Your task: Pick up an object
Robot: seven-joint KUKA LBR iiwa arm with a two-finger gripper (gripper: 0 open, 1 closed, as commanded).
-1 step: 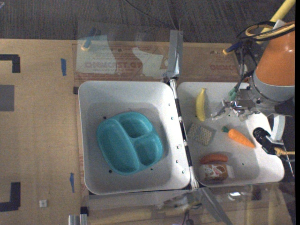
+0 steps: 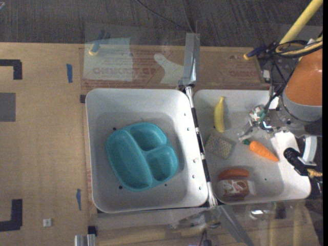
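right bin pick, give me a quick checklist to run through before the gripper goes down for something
1. Objects in the right bin: ok, banana, carrot, grey textured piece and sausage lie there.
2. Gripper over that bin: ok, above its upper middle.
3. Target under gripper: cannot tell, it sits between banana and carrot.
4. Gripper state: cannot tell.
5. Objects spaced apart: ok for banana and carrot; sausage touches the packet.
6. Teal tray out of the way: ok, left bin.
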